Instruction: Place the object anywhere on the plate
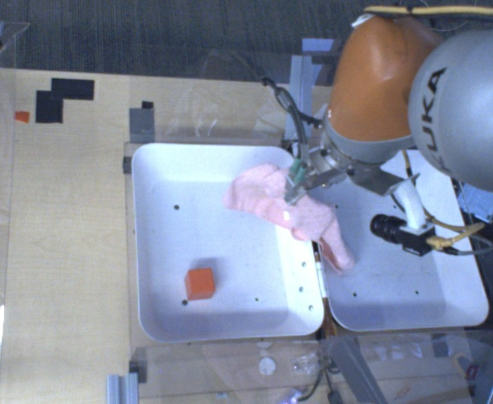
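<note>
Bench: we see a pale wooden bench (61, 242) bearing two shallow white bins side by side, with dark carpet beyond its far edge.
Object: we take the pink cloth (293, 213) for the task's thing; it lies crumpled across the shared wall of the two bins, most of it in the left bin (158, 183), one end drooping into the right bin (415, 305).
Gripper: the gripper (297, 185) points down at the cloth's upper middle, its teal-tipped fingers touching the fabric; we cannot tell whether they are spread or closed, nor whether any cloth lies between them.
Arm: the grey arm (465, 99) with its orange band reaches in from the right, above the right bin.
Other things: a small orange-red block (200, 284) sits in the left bin's near part, well apart from the cloth.
</note>
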Controlling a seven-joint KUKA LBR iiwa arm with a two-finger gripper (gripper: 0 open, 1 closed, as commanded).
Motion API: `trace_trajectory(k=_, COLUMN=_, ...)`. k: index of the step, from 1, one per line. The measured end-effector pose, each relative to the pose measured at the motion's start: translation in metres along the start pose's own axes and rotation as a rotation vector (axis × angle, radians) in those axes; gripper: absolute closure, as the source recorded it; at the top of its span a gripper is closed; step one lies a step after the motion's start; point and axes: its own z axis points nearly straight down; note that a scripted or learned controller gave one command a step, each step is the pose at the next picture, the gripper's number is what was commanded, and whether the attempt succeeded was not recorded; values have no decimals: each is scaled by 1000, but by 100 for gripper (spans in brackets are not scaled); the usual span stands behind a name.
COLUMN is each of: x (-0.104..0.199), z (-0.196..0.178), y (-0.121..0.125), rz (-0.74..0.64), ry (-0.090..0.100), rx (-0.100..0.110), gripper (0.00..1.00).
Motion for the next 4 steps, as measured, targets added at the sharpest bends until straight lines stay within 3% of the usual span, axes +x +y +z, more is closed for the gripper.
trace_trajectory(k=1, x=-4, z=77, y=13, rz=-212, ry=3, rx=6, gripper=100)
trace_trajectory(k=2, x=69, z=103, y=29, rz=-362, ry=4, rx=4, gripper=100)
trace_trajectory(k=3, x=120, z=173, y=25, rz=-373, ry=1, rx=-6, gripper=100)
trace_trajectory(k=4, x=37, z=161, y=57, rz=-703, ry=1, rx=-2, gripper=100)
